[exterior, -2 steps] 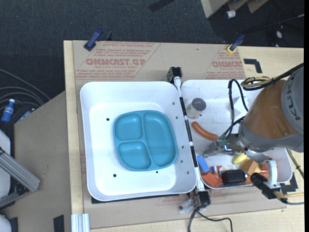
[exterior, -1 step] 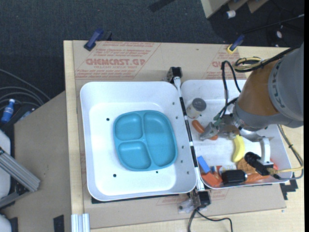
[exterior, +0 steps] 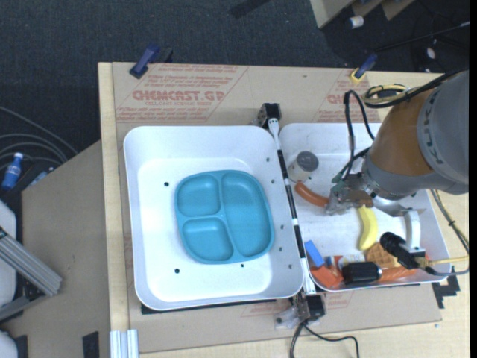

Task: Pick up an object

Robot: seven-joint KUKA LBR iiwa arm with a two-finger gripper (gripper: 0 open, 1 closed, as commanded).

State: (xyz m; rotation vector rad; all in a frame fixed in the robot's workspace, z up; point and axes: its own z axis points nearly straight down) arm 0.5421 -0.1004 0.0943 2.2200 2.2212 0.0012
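We see the arm (exterior: 417, 148) reaching in over the counter's (exterior: 186, 88) right edge, with its pincer (exterior: 337, 201) lowered into the right bin (exterior: 328, 136), about midway between the counter's far and near edges. From this slant we cannot tell how far the pincer is open, nor whether it has hold of anything.

A curved orange piece (exterior: 307, 193) lies just beside the pincer, on the side toward the left bin (exterior: 149, 162); we cannot tell whether the two touch. A small grey round thing (exterior: 306, 160) sits a little farther toward the counter's far edge. A yellow banana (exterior: 367, 230) lies just beside the pincer, toward the near edge.

Nearer the counter's near edge, the right bin holds a cluster: a blue block (exterior: 314, 253), a flat orange thing (exterior: 326, 276), a black thing (exterior: 360, 273) resting on it, and a brown piece (exterior: 378, 255).

The left bin carries a blue divided plate (exterior: 223, 216), lying flat near its middle.
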